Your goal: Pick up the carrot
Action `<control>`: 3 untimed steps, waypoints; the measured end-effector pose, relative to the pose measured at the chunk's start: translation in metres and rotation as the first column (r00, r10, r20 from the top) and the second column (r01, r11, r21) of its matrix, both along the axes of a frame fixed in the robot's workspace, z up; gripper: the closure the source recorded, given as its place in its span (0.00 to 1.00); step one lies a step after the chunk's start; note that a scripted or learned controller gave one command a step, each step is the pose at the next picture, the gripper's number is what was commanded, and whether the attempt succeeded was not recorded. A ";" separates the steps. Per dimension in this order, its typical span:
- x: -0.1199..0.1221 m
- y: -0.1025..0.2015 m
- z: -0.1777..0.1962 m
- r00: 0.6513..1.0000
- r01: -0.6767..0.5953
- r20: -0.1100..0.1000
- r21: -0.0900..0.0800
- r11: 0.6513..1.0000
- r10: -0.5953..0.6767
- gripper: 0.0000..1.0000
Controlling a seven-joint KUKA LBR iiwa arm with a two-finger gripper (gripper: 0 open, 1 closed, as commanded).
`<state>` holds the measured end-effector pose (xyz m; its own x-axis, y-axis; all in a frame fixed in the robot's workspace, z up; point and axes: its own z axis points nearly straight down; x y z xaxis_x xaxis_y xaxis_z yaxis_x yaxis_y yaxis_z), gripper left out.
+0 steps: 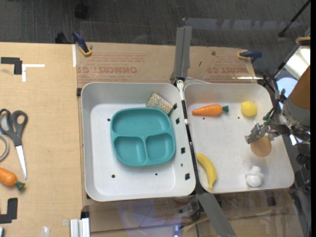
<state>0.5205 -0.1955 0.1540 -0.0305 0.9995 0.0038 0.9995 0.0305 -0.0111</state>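
**Carrot sitting free at the back of the right bin**

While the carrot lies near the back wall of the right bin, nothing is touching it. Its long axis runs pretty much left-right across the bin, orange tip pointing left toward the divider between the bins, green top pointing right. Just off that green end, a short gap away, there's a yellow lemon. Nothing sits on top of the carrot or leans against it, so it's open from above.

Further out in the same bin: a banana along the left wall near the front, a small white lumpy thing in the front right corner, and a tan egg-shaped object on the right side. The end effector hangs right over that tan object, well apart from the carrot, and honestly I can't tell how its fingers are set.

Left bin holds a teal divided plate with a patterned sponge poking out behind it.

On the surface off to the left are scissors and a second carrot. Cardboard behind the bins carries upside-down printing, too hard to read for sure.
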 end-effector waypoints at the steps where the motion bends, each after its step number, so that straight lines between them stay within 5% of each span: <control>1: -0.023 0.007 -0.032 0.816 0.579 0.000 -0.005 0.816 -0.579 1.00; 2: -0.042 0.018 -0.064 0.577 0.816 -0.001 -0.008 0.577 -0.816 1.00; 3: -0.042 0.018 -0.064 0.577 0.817 0.000 -0.009 0.577 -0.817 0.00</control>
